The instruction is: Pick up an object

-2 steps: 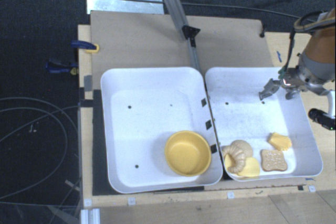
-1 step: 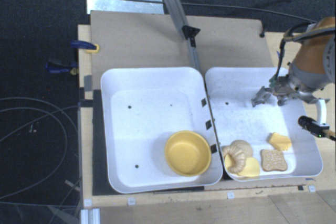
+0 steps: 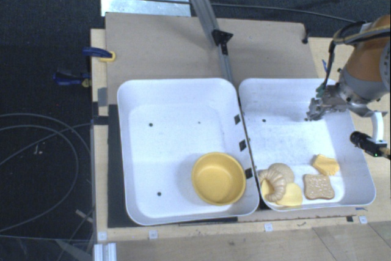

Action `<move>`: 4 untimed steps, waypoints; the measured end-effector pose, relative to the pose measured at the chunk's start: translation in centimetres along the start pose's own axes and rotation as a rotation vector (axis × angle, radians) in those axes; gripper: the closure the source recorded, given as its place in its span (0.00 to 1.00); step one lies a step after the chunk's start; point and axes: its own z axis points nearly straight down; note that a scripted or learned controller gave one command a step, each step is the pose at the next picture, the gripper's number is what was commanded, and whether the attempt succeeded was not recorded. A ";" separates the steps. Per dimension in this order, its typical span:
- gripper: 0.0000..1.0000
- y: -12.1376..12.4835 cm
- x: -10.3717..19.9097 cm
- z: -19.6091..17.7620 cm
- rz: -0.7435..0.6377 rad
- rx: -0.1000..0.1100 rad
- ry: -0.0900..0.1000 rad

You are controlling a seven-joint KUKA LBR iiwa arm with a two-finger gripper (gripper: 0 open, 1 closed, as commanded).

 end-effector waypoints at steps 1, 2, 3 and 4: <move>1.00 0.5 1.0 -5.5 0.002 -0.001 0.001; 1.00 0.7 1.0 -10.9 0.001 -0.001 0.001; 1.00 0.7 6.2 -11.8 -0.001 0.003 0.004; 1.00 0.9 11.8 -10.9 -0.001 0.004 0.004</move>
